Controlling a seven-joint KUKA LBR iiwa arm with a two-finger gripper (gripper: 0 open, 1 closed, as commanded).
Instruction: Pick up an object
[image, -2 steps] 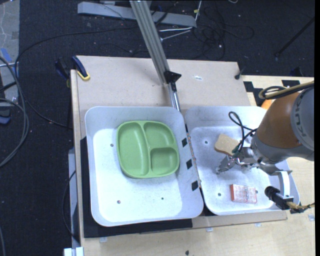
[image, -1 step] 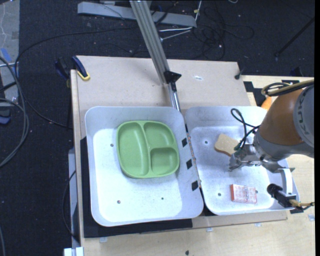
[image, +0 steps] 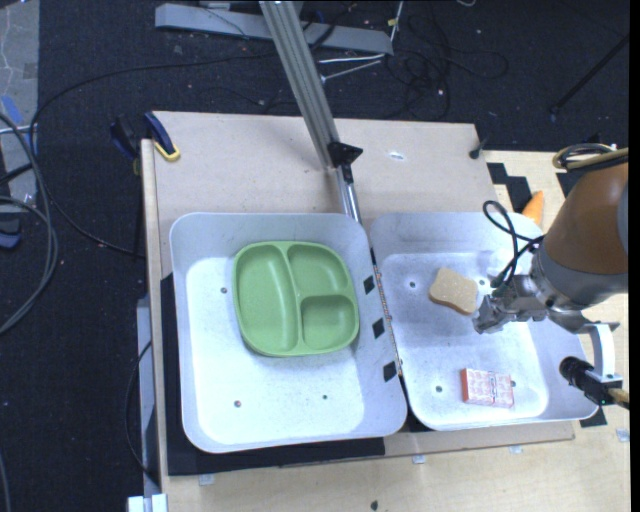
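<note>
We see the gripper (image: 487, 318) low in the right bin (image: 520, 400) just beside the tan sponge (image: 455, 290), can't tell its fingers' state, so closing may nudge the sponge away.

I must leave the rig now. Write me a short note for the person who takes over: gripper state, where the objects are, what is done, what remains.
Gripper: low in the right bin, just right of the tan sponge. It looks very close to the sponge; a grasp is not visible.
Objects: tan sponge in the upper middle of the right bin; small red box flat near that bin's front edge; green divided plate in the left bin.
Done: arm brought down beside the sponge.
Left: grasp an object, probably the sponge, and lift it.
</note>
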